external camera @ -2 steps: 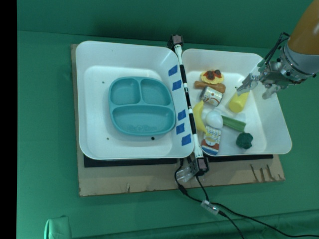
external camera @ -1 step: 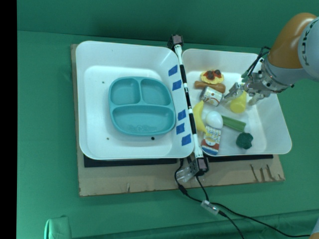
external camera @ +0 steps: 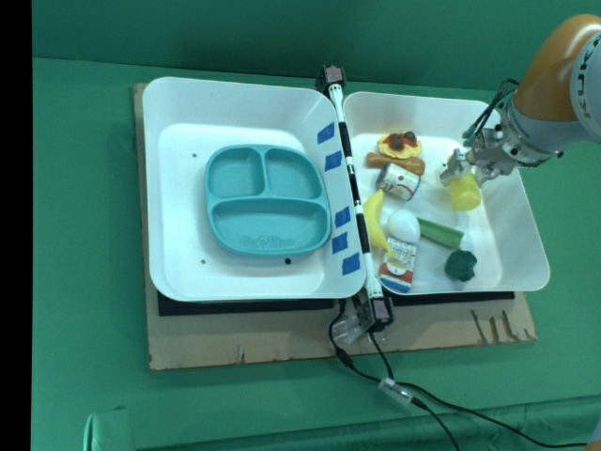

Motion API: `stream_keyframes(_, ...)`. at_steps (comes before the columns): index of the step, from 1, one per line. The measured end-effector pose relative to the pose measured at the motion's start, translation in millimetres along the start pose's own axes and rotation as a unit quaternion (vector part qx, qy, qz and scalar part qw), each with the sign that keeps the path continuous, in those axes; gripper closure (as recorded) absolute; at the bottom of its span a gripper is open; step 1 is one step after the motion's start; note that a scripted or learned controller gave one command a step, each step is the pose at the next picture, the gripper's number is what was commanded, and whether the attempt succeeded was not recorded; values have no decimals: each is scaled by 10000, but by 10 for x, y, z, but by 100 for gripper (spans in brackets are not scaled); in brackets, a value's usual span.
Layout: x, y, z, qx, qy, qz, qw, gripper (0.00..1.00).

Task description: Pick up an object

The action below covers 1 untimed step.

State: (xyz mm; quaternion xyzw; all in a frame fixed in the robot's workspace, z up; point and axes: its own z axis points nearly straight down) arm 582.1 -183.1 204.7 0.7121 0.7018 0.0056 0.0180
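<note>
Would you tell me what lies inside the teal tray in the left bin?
The teal tray has three compartments, all bare; nothing lies in them. The bin floor beneath it is covered and cannot be seen.

Hidden, cropped and unresolved parts of the bench scene.

The arm [external camera: 563, 73] is cut off by the right edge, so only its orange band and wrist are seen. The gripper [external camera: 467, 165] covers the top of the yellow cup [external camera: 464, 194]; whether it touches the cup cannot be told. The can [external camera: 399, 181] hides the lower part of the sausage [external camera: 394, 163]. The bottle [external camera: 401, 248] overlaps the banana [external camera: 374, 222] and the near end of the cucumber [external camera: 439, 232]. Print on the can and bottle labels is too small to read. A pale green object [external camera: 108, 430] and the cable [external camera: 441, 412] run off the bottom edge.
</note>
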Motion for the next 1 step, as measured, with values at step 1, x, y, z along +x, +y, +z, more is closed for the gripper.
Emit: stream_keyframes(1, 455, -94, -1181, 99, 59, -47, 9999, 100)
